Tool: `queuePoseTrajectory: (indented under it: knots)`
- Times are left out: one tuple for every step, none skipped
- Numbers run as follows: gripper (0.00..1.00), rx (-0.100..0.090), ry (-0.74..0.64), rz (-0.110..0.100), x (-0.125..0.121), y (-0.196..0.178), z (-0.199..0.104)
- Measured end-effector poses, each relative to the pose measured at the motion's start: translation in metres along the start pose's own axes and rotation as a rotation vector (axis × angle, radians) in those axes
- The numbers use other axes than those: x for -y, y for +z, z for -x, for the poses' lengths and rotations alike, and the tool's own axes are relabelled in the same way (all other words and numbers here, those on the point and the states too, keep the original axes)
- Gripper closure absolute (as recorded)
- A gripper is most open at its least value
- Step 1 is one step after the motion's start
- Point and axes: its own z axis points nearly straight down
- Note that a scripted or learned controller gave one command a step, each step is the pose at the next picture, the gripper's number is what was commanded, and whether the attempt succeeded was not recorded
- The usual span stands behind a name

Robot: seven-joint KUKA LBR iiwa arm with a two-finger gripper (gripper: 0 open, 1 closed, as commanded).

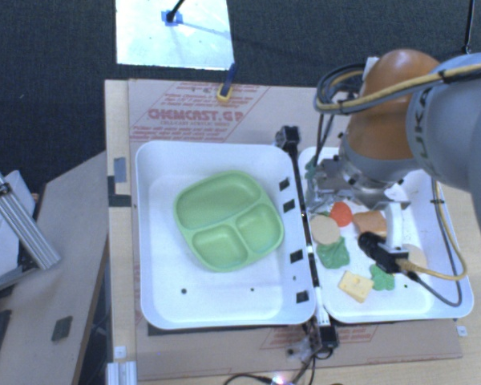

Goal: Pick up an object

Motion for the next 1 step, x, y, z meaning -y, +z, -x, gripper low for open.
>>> queuePoseTrajectory:
  knots:
    - [1.0, 0.001, 0.006, 0.0, -0.0047, -0.0094, 0.0121]
